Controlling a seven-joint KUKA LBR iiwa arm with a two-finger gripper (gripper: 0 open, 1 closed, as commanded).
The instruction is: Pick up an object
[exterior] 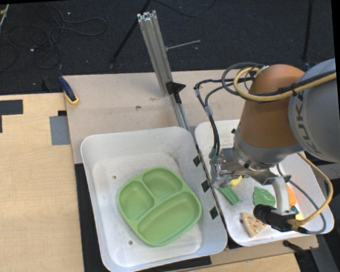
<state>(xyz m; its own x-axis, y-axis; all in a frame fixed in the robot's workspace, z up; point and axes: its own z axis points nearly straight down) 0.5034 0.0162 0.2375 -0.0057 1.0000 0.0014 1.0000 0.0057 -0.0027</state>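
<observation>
My gripper [223, 174] hangs low over the left part of the right bin [202, 137], under the orange wrist band. Just below it lies a small green bar [228, 194], with a yellow piece [237, 182] beside it. A green leafy item [264, 196], an orange piece [291, 197] and a tan wedge-shaped piece [252, 224] lie further right and toward the front of the same bin. The arm hides much of that bin's middle and back.
The left bin [101, 161] holds a green divided plate [159, 205]. An upright aluminium post [158, 54] stands behind the bins, near the wall between them. A blue and yellow tool [68, 91] lies at the bench's back left.
</observation>
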